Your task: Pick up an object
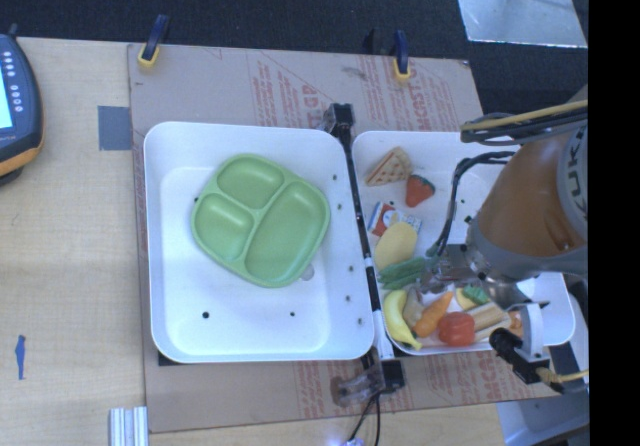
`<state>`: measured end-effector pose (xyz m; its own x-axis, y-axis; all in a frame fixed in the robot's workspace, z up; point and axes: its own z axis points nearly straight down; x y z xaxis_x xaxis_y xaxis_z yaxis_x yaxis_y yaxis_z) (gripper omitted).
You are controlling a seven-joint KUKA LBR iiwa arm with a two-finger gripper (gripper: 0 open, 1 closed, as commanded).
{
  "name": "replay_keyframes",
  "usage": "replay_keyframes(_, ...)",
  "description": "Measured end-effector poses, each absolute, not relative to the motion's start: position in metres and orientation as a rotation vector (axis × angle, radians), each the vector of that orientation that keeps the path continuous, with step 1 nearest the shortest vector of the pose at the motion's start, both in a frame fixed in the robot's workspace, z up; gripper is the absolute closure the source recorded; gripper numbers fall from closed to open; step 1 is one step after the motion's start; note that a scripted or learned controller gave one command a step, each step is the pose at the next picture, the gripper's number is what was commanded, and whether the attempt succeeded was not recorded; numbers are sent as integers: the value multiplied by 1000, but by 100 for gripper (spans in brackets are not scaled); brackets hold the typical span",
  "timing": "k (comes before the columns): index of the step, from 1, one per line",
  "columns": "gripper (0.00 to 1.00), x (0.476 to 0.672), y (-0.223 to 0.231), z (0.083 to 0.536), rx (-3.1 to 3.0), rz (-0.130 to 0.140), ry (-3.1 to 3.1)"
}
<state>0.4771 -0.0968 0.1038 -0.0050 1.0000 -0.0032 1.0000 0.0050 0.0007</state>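
Toy food lies heaped in the right bin [560,329], and the arm's wrist hangs over the near half of that heap. Using the carrot [434,313] as landmark: the gripper [452,284] sits just above and behind it, down among the pieces, with its tip hidden by the wrist body, so whether it is spread or closed on anything cannot be told. A banana [398,322] curves just left of the carrot, touching it or nearly so. A red tomato [457,328] lies just to the carrot's right and nearer the camera. A pale yellow piece [397,242] rests farther back from the carrot, with a green stalk-like item [400,273] between them. Well behind the carrot are a strawberry [419,190] and a sandwich wedge [389,168], both apart from the pile.

These look like light, hard plastic, smooth and prone to slipping or rolling. The carrot seems best pinched across its narrow middle; the tomato would likely squirt out.

Far left of the carrot, the left bin [160,234] holds a green divided plate [262,221].
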Motion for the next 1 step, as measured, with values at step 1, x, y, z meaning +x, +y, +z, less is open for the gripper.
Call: replay_keyframes(1, 100, 523, -139, 156, 2216, 2, 2218)
